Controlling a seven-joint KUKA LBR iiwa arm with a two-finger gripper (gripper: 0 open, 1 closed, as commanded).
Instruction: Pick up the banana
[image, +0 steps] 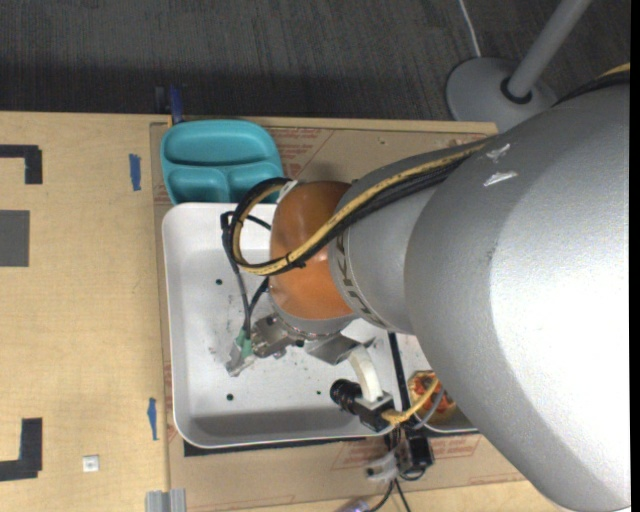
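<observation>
One grey arm (500, 250) leans low over the left white bin (190, 300).
Its orange band (305, 260) sits above the bin's middle, and the gripper (243, 352) hangs close to the bin floor near the left wall; whether it grasps anything cannot be told from this angle. A yellow-orange shape, possibly the banana (428, 388), peeks out under the arm towards the right bin. A teal tray (220, 155) lies just beyond the bin's far edge.

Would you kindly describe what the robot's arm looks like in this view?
The arm is bulky, rounded and light grey, with an orange band above the wrist. Black and yellow cables loop along it. The gripper is small, metallic, with a green spot.
</observation>
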